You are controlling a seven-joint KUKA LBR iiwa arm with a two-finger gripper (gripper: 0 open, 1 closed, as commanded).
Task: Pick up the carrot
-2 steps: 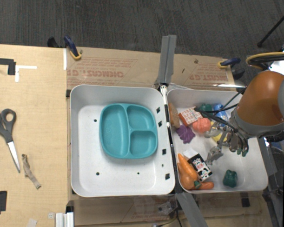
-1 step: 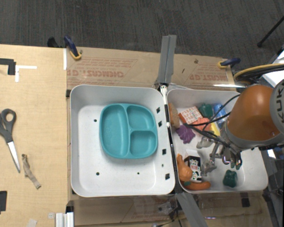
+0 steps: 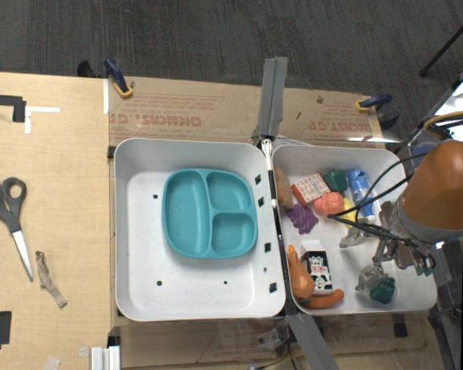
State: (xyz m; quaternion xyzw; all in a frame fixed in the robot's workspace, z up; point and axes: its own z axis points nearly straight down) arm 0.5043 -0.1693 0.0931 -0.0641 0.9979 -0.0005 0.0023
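Here my pincer (image 3: 381,278) hangs low in the right bin (image 3: 409,306), over a dark green toy (image 3: 382,290); I cannot tell its state. The carrot (image 3: 299,272) lies apart at the bin's left wall, beside a small card (image 3: 317,271).

I see the carrot (image 3: 297,272) hemmed in: bin wall (image 3: 278,243) left, card box (image 3: 317,270) right, sausage (image 3: 324,299) below; open above.
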